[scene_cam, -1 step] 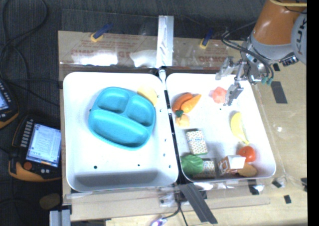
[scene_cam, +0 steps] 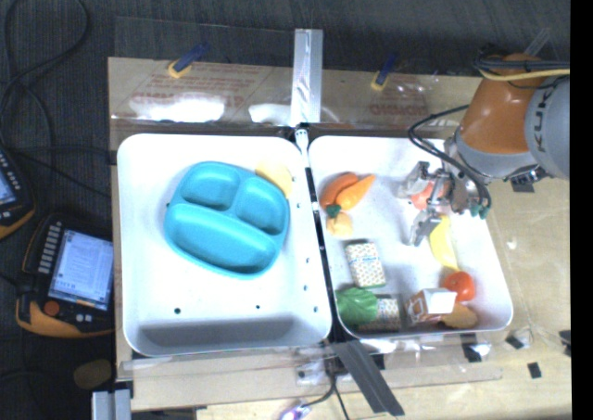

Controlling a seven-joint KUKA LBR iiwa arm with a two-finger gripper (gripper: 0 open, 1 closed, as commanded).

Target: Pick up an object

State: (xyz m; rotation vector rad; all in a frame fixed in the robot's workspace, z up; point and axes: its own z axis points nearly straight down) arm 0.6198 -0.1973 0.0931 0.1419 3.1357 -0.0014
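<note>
Right bin (scene_cam: 500, 265), front edge: green vegetable (scene_cam: 357, 300), small carton (scene_cam: 433, 304), tomato (scene_cam: 460, 286). Mid-floor: patterned box (scene_cam: 366, 263). By the right wall: yellow banana (scene_cam: 443, 244), probably light, stiff, slick plastic; best pinched across its narrow middle. Far end: orange carrot (scene_cam: 346, 189). The gripper (scene_cam: 428, 211) hovers just beyond the banana, fingers apart, nothing between them.
</note>
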